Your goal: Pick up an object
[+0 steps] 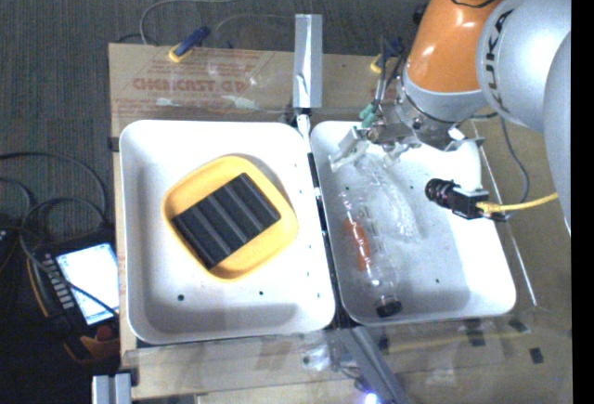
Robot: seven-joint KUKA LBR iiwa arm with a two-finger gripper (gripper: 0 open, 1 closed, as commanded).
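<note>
- Camera view: a clear, crinkled plastic bottle [376,235] with an orange label and dark cap is seen lying lengthwise in the right bin [492,286], a shallow, smooth white tray.
- A rounded yellow holder with a ribbed black insert [229,215] is seen in the left bin [139,207].
- The gripper [371,135] is poised at the right bin's far left corner, above the bottle's far end; whether it is apart or together cannot be told.

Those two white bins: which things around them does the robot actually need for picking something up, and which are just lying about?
For the job:
- pincer, over the right bin
- clear plastic bottle in that bin
- yellow tray with black ridged insert in the left bin

Lying about:
- blue-and-yellow clamp
- cardboard sheet
- handheld screen on the floor
</note>
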